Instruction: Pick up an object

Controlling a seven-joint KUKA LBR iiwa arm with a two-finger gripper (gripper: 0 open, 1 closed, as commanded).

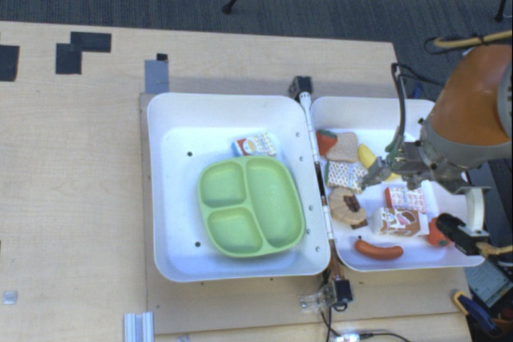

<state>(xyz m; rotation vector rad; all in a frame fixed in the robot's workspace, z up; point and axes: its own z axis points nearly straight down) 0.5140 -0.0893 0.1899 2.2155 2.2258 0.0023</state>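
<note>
Hovering above the right bin [353, 259], the gripper [377, 171] has its fingers spread, with nothing between them. The toy foods lie crowded below: a yellow piece [366, 154], a checkered pack [343, 174], a cookie [349, 208]. Because they are so close, the fingers may push two together and catch none.

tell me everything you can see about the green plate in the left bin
The green plate is a light green, plastic-looking tray with rounded corners and three compartments: one long one on its right and two smaller ones on its left. It lies flat and slightly rotated on the floor of the left bin. A small printed carton lies just beyond its far edge.
</note>
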